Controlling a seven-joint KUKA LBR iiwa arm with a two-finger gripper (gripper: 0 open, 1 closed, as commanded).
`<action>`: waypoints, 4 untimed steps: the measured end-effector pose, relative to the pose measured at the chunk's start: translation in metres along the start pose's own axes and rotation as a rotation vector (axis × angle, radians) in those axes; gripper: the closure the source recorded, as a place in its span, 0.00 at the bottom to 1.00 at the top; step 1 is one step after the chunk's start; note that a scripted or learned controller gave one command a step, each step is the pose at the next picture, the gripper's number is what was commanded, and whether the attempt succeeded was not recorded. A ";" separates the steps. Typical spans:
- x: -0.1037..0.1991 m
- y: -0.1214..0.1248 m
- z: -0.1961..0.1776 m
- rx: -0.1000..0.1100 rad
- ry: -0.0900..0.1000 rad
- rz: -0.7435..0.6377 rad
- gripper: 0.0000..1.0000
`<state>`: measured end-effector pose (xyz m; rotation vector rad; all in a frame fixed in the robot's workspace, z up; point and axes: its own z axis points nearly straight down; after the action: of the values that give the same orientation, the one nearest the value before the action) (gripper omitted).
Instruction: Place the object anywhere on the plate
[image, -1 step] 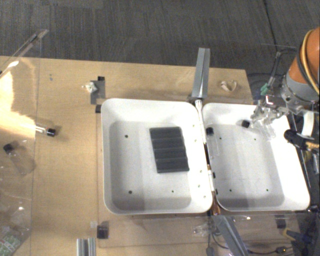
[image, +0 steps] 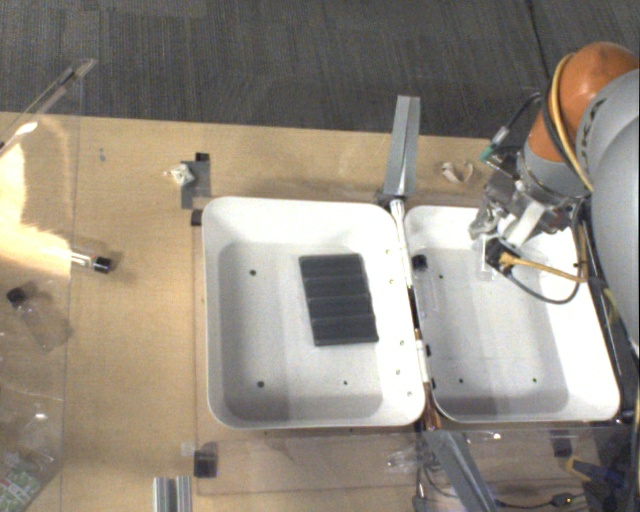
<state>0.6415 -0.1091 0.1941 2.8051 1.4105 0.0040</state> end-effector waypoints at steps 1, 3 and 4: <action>0.068 -0.029 0.010 0.002 -0.002 0.300 1.00; 0.129 -0.144 0.009 0.003 0.001 0.263 1.00; 0.193 -0.191 -0.048 0.001 0.002 0.052 1.00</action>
<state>0.6031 0.1603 0.2417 2.8427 1.3384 0.0056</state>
